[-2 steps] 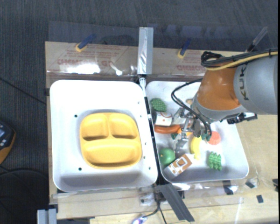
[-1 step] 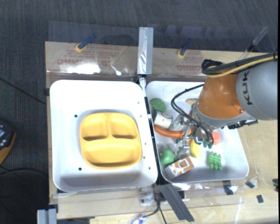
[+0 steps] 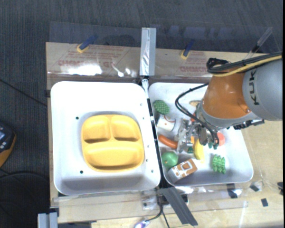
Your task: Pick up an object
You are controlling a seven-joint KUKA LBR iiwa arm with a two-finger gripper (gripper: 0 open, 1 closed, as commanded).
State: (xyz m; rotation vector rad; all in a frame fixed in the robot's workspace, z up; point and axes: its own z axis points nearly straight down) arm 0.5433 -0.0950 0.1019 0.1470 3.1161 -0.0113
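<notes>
The arm reaches from the right into the right bin [image 3: 237, 172]. Its gripper [image 3: 192, 137] hangs low over the bin's middle, in a cluster of small toys. A yellow banana-like piece [image 3: 198, 150] lies just under the gripper, and an orange carrot [image 3: 167, 141] lies to its left. A green round fruit [image 3: 169, 158] and a small brown-and-white box [image 3: 184, 169] sit near the front. A green knobbly toy [image 3: 218, 163] lies front right, another green piece [image 3: 162, 107] at the back left. The wrist hides what lies beneath it.
The left bin [image 3: 66, 103] holds a yellow divided tray [image 3: 113, 141]. A metal divider strip [image 3: 148, 51] stands behind the bins' shared wall. Clear plastic sheeting with blue and yellow clips covers the bench's back.
</notes>
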